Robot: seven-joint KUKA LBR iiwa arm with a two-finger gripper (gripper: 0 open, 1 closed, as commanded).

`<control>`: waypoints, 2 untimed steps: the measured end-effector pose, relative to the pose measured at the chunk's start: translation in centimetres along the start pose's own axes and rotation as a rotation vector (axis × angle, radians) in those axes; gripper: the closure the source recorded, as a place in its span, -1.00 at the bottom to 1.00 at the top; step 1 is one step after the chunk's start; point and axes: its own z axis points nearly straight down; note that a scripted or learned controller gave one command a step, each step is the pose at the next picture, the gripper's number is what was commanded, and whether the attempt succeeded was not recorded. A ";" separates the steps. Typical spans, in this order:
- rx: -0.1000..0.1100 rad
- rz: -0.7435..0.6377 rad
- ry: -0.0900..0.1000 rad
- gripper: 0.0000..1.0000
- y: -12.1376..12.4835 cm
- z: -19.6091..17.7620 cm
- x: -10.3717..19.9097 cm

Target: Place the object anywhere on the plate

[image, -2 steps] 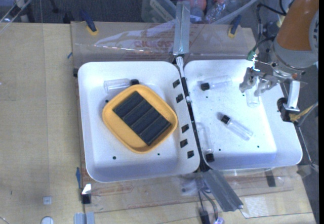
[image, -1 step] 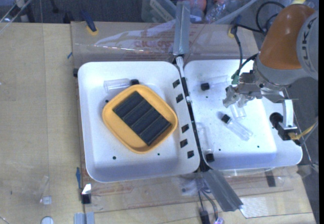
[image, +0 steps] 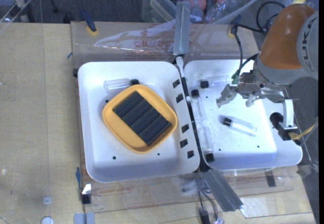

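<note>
Glossy white plastic bins (image: 96,162), matt yellow plate (image: 112,117) (dark ribbed centre), clear plastic tube (image: 239,125)

You are looking down on two white bins lying side by side: the left bin (image: 96,157) is holding a yellow plate (image: 112,122) with a dark ribbed pad (image: 142,117) on it and a clear tube (image: 116,85) lying just beside the plate's far edge. In the right bin (image: 263,152), a small clear tube with a black cap (image: 239,125) is lying flat on the floor. The gripper (image: 228,94) is hanging over the right bin, apart from that tube, with the grey and orange arm (image: 286,41) reaching in from your right.
</note>
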 end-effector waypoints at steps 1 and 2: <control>-0.005 -0.032 -0.003 -1.00 2.1 -0.3 -5.6; -0.006 -0.012 -0.003 -1.00 3.1 -1.5 -10.4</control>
